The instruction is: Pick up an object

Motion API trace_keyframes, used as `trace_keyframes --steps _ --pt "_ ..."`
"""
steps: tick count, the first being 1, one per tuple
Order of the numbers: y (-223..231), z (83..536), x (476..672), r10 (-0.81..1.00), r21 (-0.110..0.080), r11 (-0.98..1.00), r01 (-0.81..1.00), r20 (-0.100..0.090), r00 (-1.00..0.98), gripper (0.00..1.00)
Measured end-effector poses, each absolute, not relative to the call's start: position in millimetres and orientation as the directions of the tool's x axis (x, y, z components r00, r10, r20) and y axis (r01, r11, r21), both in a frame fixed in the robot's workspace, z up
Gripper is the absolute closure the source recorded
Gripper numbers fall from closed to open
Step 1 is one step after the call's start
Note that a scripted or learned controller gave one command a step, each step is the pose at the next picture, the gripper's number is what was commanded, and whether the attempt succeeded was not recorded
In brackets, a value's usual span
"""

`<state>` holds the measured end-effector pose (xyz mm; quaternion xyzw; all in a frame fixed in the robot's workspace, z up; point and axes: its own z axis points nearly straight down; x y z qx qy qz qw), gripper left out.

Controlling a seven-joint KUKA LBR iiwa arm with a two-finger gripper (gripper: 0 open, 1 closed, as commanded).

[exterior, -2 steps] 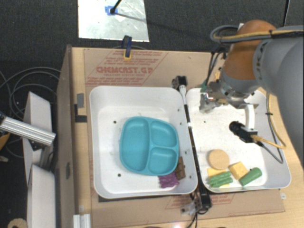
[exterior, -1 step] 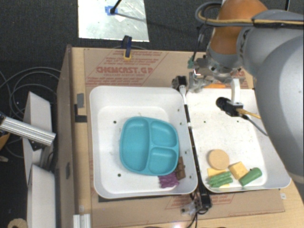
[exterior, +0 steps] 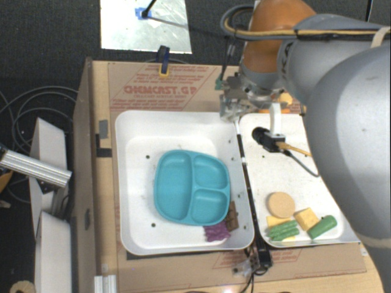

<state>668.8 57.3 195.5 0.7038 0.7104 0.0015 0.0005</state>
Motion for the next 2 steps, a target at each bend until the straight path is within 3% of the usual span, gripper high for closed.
trace_keyframes --steps 1,2 --pt "-6 275 670.1 1.0 0.011 -0.003 1.0 -0.003 0.003 1.0" --pt "94 202 667.5 1.0 -0.003 0.012 1.0 0.003 -0.012 1.0"
